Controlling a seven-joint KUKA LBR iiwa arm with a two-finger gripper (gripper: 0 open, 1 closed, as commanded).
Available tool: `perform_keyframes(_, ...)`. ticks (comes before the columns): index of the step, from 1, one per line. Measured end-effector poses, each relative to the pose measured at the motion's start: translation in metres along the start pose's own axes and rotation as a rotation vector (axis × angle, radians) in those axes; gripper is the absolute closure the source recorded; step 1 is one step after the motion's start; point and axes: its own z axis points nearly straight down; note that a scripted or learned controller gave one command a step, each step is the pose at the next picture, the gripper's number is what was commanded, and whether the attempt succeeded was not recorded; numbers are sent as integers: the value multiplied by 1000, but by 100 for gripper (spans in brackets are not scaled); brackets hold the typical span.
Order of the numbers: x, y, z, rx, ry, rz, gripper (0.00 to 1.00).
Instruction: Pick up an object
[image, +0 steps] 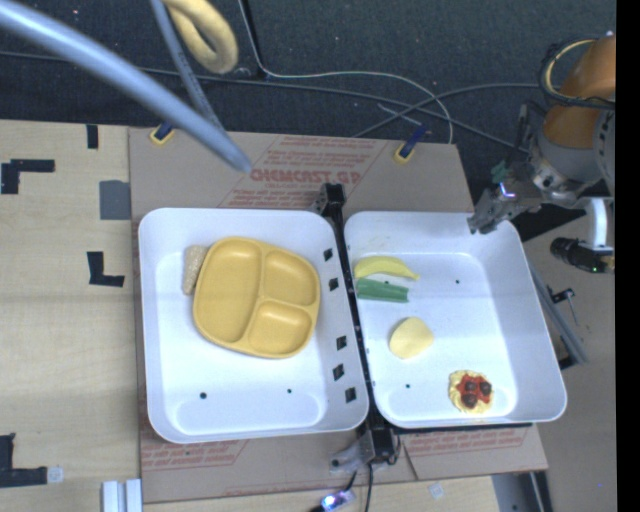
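The right bin (520, 300) holds a yellow banana (385, 268), a green bean-like piece (382, 291), a pale yellow round lump (410, 337) and a small pizza-like piece with red dots (471, 390). The gripper (488, 215) hangs at the bin's far right corner, above the rim and well away from every item. Nothing shows between its tips. The arm's orange band (585, 70) is at the upper right.
In the left bin (165, 330) lies a yellow divided plate (256, 296) with a tan sponge-like piece (192, 268) tucked at its left edge. Black clips join the bins along the middle. Cables run across the back of the bench.
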Motion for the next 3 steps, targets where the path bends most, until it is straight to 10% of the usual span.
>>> perform_keyframes(1,0,1,-26,2,1,0,100)
perform_keyframes(3,100,-8,-11,7,2,-3,100)
